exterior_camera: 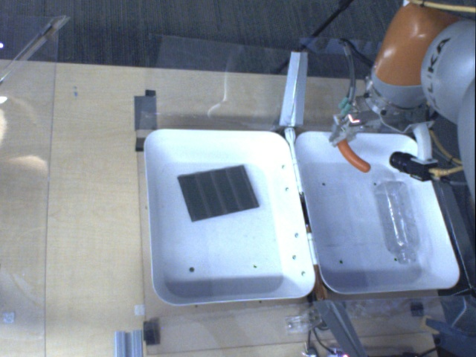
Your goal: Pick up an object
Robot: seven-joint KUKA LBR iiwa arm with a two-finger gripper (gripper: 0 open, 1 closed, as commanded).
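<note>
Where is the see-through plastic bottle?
The clear bottle lies in the right bin, near its right wall, below the gripper and the orange thing hanging at it.

gripper [346, 134] gripping orange piece [355, 157], clear bottle [396, 219]

The wooden bench [82, 222] carries two shallow white bins side by side — the left bin [160, 266] and the right bin [327, 262], touching along their inner edges — with small black brackets [150, 99] near the corners.
</note>
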